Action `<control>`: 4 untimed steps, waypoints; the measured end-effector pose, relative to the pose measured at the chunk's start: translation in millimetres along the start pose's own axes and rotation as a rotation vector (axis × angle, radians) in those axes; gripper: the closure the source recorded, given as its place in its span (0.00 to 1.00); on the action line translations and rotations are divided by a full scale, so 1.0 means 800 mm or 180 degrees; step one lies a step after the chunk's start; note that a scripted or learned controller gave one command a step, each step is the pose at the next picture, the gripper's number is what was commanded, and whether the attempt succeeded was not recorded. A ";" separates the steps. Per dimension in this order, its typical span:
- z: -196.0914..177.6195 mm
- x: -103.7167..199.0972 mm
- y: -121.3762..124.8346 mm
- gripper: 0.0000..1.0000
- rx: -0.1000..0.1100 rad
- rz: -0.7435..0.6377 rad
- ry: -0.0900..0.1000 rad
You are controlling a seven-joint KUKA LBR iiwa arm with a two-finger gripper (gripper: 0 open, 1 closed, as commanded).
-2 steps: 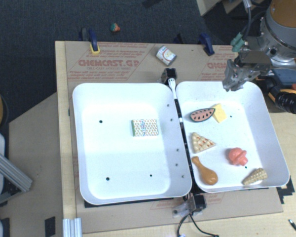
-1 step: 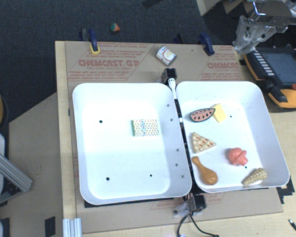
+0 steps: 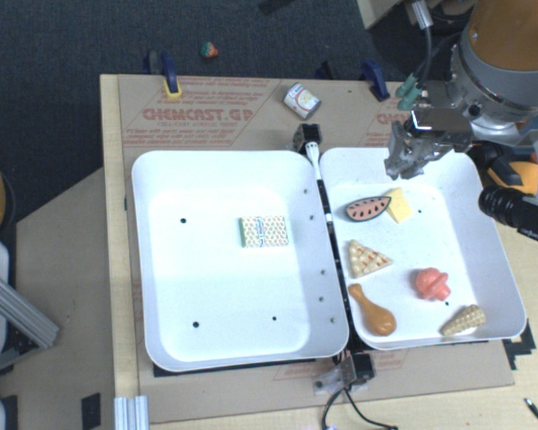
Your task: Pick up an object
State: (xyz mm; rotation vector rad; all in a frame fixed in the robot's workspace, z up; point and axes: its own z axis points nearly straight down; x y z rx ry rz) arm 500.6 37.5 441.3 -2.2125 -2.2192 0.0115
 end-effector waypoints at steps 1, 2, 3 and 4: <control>-0.078 -0.002 0.033 1.00 -0.0063 0.0005 -0.0001; 0.022 0.052 0.006 1.00 0.0000 -0.0006 -0.0002; -0.027 -0.005 0.038 1.00 -0.0053 0.0025 -0.0006; -0.124 -0.020 0.068 1.00 -0.0073 0.0015 -0.0003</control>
